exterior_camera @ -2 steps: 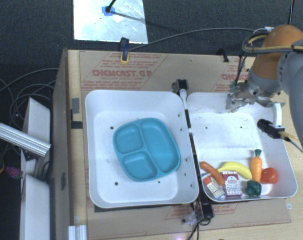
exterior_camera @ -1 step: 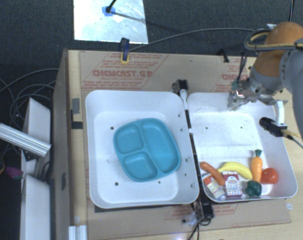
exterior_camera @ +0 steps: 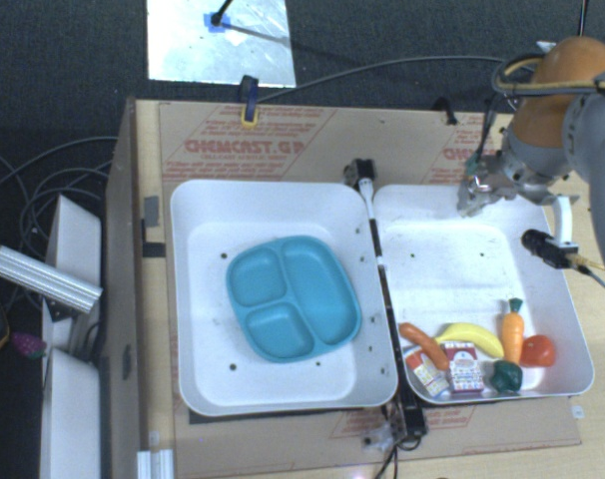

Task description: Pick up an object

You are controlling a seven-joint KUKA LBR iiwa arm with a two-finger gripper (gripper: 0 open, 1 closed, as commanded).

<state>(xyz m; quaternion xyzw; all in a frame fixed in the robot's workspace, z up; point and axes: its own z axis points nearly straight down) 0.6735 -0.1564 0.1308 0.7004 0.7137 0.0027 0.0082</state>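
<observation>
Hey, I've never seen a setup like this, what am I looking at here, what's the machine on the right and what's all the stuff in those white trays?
This is a single picture from a camera fixed above a bench, looking down at a slant. The grey machine with the orange band on the right is a robot arm; its gripper hangs over the far edge of the right bin, with nothing visibly held.

Two shallow white bins sit side by side. The left bin holds a blue divided plate. The right bin's near corner holds toy food: a banana, an upright carrot, a second carrot lying down, a red tomato, a green piece and a small printed box. The arm's job is to pick up one object.
</observation>
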